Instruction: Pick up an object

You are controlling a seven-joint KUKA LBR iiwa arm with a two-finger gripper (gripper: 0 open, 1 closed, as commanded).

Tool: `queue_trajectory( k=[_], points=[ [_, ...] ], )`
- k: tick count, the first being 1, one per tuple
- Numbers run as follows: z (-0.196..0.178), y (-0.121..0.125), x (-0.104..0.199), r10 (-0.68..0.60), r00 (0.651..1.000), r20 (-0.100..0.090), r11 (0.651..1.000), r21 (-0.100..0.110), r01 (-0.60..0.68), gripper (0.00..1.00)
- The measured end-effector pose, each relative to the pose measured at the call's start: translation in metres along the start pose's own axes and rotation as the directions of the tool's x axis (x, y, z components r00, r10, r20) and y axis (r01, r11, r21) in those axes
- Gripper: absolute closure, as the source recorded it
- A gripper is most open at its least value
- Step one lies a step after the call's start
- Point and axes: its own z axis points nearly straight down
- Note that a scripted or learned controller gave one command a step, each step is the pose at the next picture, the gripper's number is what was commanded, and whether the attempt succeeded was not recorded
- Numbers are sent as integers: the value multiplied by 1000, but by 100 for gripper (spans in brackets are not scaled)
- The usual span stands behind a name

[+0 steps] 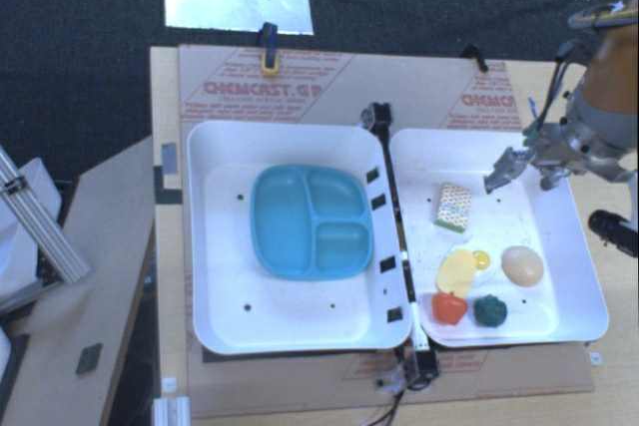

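**Gripper hovering above right bin, nothing grasped**

At the right edge of the frame, the gripper [526,171] is hanging over the upper part of the right bin [579,244], its two fingers spreading apart with nothing between them. That open stance is suiting an approach from above, judging by the task.

Below and left of it, the patterned block [453,207] is lying flat and apart from the other items, its long axis running top to bottom of the frame with a slight tilt to the right. Being isolated, it is probably offering the easiest grasp.

Toward the bin's lower edge, a yellow piece [458,269], a beige egg shape [521,265], a red item [449,307] and a dark green item [489,311] are crowding together. Left of centre, a blue divided plate [310,220] is occupying the left bin [215,214].
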Motion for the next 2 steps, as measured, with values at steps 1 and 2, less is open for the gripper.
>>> queue_trajectory(
  k=[1, 2],
  points=[
    [-7, 2, 0, -2, 1000, 2, 1000, -12, 2, 0],
    [39, 1, 8, -1, 1000, 1, 1000, -10, 1, 0]
  ],
)
